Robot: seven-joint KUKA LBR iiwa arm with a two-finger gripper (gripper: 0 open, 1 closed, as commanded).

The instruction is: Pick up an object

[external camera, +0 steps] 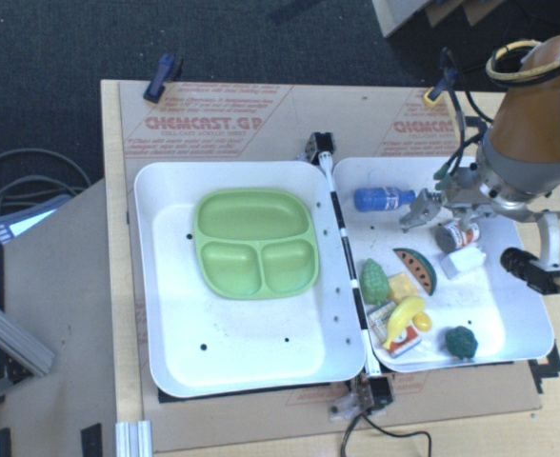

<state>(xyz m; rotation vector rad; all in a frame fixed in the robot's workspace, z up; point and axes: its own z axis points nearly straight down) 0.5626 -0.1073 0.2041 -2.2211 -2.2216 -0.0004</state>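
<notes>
- One claw (451,225) in play, low over the upper part of the right bin (537,336), right of frame centre. Metal fingers and a white block blur together at the tip; I cannot tell how far it is open, and nothing is visibly held between the fingers.
- Nearest item: blue bottle (383,199), lying on its side just left of the claw, near the bin's top-left corner. Apart from the claw, not touching as far as I can see.
- Below the claw: watermelon slice (416,269), then a green lumpy piece (373,281), a banana (406,314) on a small heap of bits against the divider, and a dark green ball (461,343) at lower right.
- Left bin (166,350) has a green divided tray (256,243), well apart from the arm.
- Step, my read: reach/descend phase, grasp not yet made. Target unclear; bottle or watermelon slice are closest.
- Next move needs: centre the fingers over one item, straddle it across its narrow side, close, lift straight up. Bottle may roll; heap by the divider is crowded.
</notes>
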